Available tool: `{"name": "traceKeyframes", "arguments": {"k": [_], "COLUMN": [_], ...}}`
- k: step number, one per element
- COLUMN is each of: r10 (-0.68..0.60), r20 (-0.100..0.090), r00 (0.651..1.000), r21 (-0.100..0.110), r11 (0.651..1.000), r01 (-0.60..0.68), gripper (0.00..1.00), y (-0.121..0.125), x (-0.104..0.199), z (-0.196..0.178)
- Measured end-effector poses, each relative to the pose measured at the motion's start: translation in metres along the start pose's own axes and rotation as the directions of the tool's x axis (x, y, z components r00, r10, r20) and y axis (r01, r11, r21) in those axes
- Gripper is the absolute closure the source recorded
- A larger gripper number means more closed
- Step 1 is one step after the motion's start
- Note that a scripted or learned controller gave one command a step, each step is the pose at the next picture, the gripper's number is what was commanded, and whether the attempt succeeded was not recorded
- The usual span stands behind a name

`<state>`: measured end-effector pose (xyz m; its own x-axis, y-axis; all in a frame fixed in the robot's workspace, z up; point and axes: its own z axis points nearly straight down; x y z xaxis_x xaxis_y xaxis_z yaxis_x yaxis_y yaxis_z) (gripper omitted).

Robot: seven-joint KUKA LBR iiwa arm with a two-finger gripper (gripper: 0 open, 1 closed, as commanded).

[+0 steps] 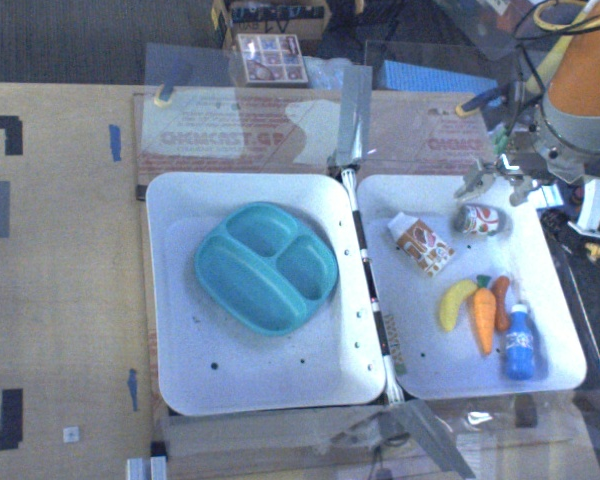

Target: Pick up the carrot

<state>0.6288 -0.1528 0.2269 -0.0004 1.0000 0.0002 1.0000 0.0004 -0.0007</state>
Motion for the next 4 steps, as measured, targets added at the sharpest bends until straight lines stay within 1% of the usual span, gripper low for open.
{"name": "traceKeyframes", "arguments": {"k": [1,2,3,4], "r10": [-0.073,-0.090,0.252,0.254], "r20": [0.001,0.002,-0.001,-0.001], "r00": [0.997,0.996,0.968,0.967], "r21": [-0.001,-0.004,-0.007,-0.010], "r11": [0.997,0.996,0.968,0.967], "r01": [0.073,0.090,-0.252,-0.254], "gripper": [0.00,0.00,0.00,1.00], "y": [-0.059,-0.083,-0.120,-0.119], "x": [-0.040,-0.041,-0.028,-0.028], "z": [0.057,0.132,0.140,0.129]}}
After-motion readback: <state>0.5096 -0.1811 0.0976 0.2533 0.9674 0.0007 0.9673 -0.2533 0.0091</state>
